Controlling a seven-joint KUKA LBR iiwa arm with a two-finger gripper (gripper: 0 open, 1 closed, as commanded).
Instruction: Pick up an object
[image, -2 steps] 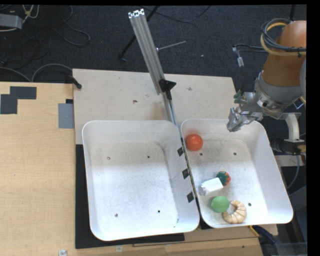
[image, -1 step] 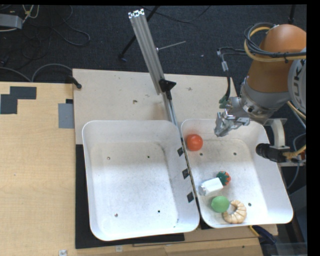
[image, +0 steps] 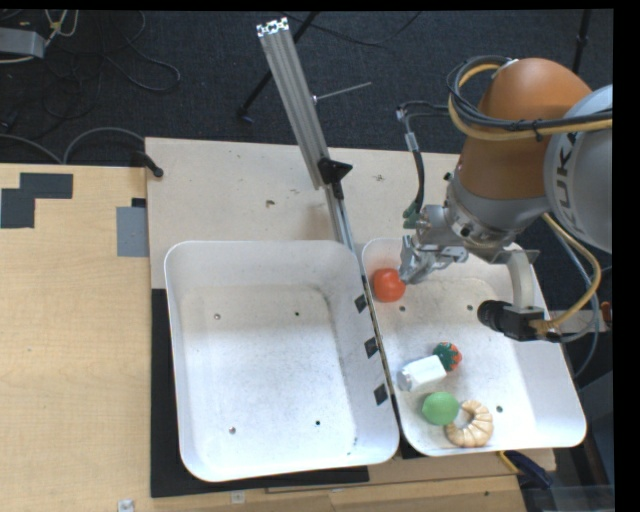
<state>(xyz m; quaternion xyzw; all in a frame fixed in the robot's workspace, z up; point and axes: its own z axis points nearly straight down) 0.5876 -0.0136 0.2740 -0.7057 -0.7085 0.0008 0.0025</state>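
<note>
- Orange-red ball (image: 387, 285) lies in the right bin (image: 560, 400), at its left wall.
- Gripper (image: 413, 268) hangs just beside the ball; fingers' opening I cannot tell.
- Nothing seems lifted yet; the grasp remains.

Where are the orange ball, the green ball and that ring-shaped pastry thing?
orange ball (image: 387, 286): camera view, on its round middle, right beside the gripper (image: 412, 268).
green ball (image: 439, 408): camera view, on its top centre.
ring-shaped pastry (image: 470, 424): camera view, on its tan ring, next to the green ball.
</note>
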